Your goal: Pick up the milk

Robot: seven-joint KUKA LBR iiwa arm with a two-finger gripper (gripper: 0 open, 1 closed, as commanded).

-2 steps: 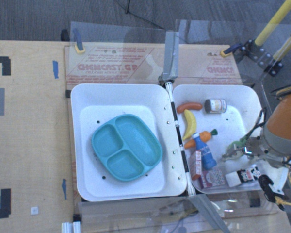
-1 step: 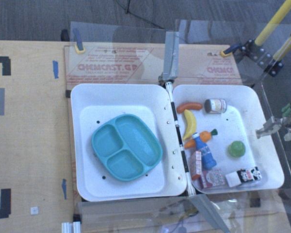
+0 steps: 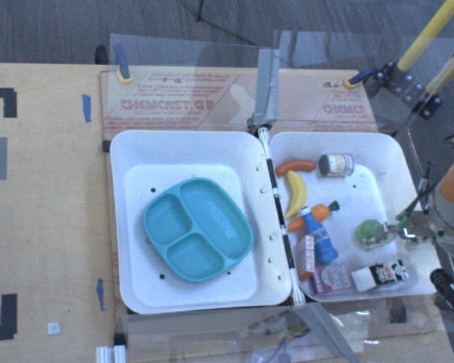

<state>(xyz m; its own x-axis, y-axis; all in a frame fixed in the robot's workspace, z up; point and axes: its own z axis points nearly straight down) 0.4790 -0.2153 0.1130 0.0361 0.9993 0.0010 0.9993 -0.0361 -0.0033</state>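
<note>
One small white carton with black cow-patch markings, the milk [image 3: 381, 275], lies on its side in the near right corner of the right-hand shallow white bin [image 3: 390, 151]. Its long axis runs roughly left to right, with the right end tipped slightly toward the far side; the patched end points right, the plain white end left. No lettering on it is legible.

Just left of it lies a pinkish flat packet [image 3: 330, 278]. Beyond that are a red-and-white small box [image 3: 306, 253] and a blue plastic bottle with a red cap [image 3: 318, 237].

A green rounded object [image 3: 368, 231] lies just beyond the milk, farther into the bin.

The two-finger metal gripper [image 3: 405, 230] sits just right of the green object, apart from the milk; whether it is parted or closed cannot be told.

The left white bin [image 3: 129, 203] holds a teal three-compartment plate [image 3: 198, 229].

Paper-covered sheets [image 3: 181, 100] behind the bins bear red print reading "CHEMCAST".
</note>
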